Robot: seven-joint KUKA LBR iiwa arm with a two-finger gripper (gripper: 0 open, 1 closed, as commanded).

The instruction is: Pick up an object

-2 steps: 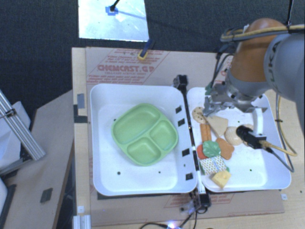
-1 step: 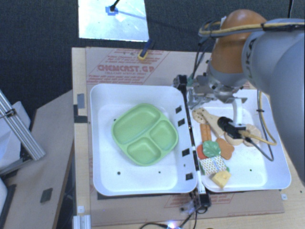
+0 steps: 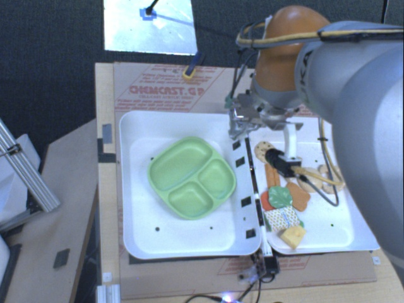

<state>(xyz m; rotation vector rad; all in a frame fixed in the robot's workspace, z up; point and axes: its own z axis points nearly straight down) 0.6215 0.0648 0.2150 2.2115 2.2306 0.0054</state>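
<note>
Above the right bin (image 3: 338, 229), near its back edge, our gripper (image 3: 265, 122) hangs low; we cannot tell how the jaws stand. We judge it waits there because the objects lie below it: a pile of small toys (image 3: 284, 201) along the divider. Left bin (image 3: 136, 232) holds a green divided plate (image 3: 191, 177), flat and well apart.
</note>
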